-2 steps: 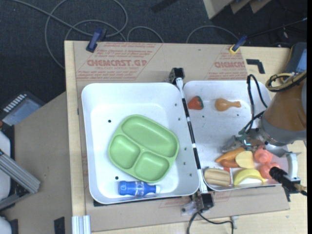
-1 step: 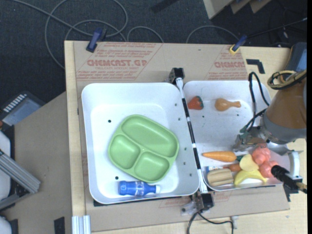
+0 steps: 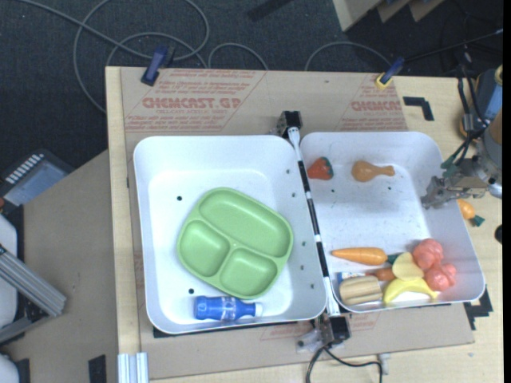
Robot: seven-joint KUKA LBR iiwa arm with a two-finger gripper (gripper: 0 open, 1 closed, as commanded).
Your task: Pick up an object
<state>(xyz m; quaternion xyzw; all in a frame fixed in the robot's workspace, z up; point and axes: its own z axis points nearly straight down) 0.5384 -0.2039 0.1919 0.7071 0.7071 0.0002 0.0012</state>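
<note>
Left of the pincer (image 3: 444,188), the right bin (image 3: 375,146) holds a banana (image 3: 407,291), carrot (image 3: 359,255), strawberry (image 3: 320,168) and drumstick (image 3: 371,171). Farther left, the other bin (image 3: 160,166) holds a green divided plate (image 3: 233,242) and blue bottle (image 3: 223,309). The pincer hangs over the right bin's edge; its opening I cannot tell. Cardboard covers the bench (image 3: 207,102).

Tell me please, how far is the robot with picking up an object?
Nothing looks picked yet. The two-finger gripper sits at the right white bin's right rim, with no item visible between its fingers. The orange plastic carrot, tan toy drumstick and yellow toy banana lie in that bin. Grasping and lifting remain.
</note>
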